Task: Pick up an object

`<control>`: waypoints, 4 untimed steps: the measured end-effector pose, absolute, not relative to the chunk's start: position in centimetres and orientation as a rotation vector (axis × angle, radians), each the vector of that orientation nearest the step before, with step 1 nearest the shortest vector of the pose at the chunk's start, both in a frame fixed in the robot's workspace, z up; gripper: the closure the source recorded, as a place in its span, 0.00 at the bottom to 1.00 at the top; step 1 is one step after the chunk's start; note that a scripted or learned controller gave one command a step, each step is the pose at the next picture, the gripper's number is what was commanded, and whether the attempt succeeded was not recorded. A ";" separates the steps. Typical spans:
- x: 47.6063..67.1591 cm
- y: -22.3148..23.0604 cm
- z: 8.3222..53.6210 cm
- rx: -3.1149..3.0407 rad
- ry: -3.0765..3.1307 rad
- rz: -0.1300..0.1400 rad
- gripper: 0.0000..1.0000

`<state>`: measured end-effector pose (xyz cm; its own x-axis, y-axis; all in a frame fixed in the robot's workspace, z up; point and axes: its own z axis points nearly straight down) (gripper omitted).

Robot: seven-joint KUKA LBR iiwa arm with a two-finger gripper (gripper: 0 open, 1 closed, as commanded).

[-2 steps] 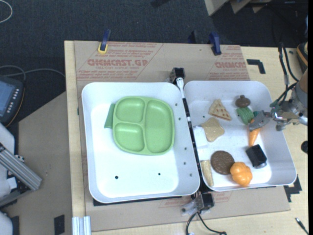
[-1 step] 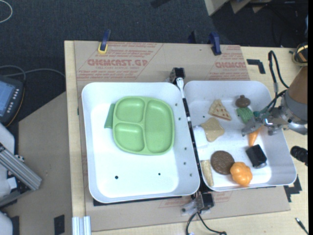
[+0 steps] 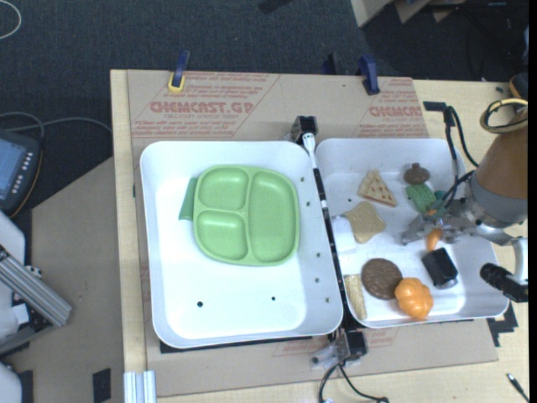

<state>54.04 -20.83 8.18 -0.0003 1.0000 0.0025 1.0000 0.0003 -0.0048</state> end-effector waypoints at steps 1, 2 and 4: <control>54.1 -20.9 9.5 -2.223 -2.222 0.000 1.00; 55.0 -21.7 15.0 -2.226 -2.227 -0.003 1.00; 55.1 -21.7 22.6 -2.224 -2.226 -0.002 1.00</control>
